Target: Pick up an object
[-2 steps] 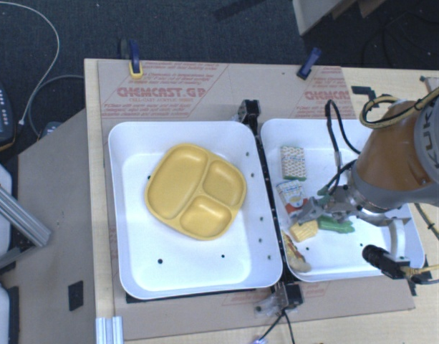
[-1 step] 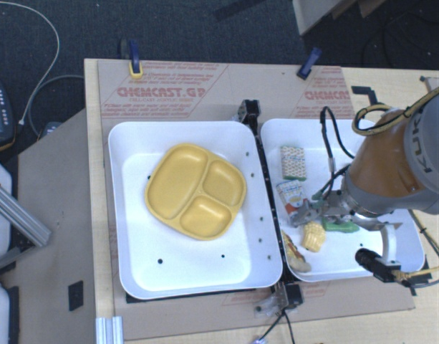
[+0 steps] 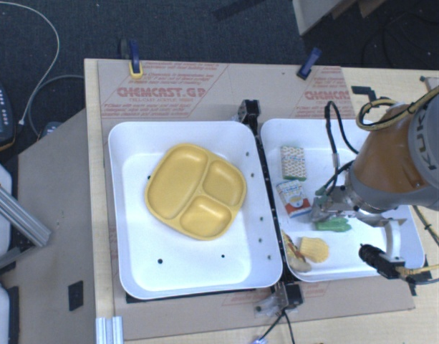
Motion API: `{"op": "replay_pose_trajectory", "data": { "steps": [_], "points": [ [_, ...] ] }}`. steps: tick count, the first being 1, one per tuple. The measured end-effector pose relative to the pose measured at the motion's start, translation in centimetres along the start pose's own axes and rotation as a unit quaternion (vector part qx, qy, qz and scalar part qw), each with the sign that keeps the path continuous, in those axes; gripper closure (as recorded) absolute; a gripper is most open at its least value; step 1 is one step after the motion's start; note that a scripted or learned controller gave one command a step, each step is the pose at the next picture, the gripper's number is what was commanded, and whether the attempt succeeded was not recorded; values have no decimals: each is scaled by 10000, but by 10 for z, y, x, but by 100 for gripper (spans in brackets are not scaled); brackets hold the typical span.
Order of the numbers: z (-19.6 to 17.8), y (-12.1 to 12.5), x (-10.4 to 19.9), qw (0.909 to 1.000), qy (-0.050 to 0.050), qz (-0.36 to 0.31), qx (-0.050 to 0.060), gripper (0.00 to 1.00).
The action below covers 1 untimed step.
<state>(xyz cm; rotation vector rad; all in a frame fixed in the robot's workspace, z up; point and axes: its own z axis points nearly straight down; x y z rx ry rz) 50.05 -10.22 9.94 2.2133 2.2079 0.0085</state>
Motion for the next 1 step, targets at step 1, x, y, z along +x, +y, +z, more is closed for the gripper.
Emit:
{"op": "replay_pose_trajectory", "data": {
  "steps": [1],
  "points": [
    [-58,-7,1,10000,28,-15,48,100]
  ]
}}
